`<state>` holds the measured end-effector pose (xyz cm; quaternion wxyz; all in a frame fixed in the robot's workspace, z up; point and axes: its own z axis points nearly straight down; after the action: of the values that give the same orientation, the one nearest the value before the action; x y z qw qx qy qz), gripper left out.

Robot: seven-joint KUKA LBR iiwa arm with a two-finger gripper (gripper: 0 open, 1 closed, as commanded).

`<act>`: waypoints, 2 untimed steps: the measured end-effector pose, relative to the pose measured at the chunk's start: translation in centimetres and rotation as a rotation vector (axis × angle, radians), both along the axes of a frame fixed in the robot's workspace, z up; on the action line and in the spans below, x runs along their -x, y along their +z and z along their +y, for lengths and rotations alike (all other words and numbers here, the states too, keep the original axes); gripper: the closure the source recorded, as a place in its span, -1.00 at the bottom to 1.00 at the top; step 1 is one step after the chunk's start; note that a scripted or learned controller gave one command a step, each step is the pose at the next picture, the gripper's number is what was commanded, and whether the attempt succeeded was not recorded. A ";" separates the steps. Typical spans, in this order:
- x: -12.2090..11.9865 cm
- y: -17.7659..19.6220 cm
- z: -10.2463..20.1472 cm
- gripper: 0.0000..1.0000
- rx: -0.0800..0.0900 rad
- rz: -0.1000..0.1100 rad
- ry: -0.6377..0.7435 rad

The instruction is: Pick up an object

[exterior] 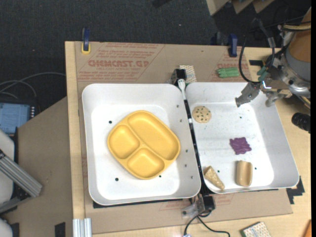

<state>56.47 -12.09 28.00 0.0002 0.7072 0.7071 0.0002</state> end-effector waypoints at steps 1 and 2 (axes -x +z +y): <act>1.5 -19.3 -1.6 -1.00 -0.003 0.015 -0.002; -4.2 -19.6 -1.0 -1.00 0.001 -0.005 0.002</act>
<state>60.69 -13.11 8.43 0.0024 0.7063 0.7079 0.0014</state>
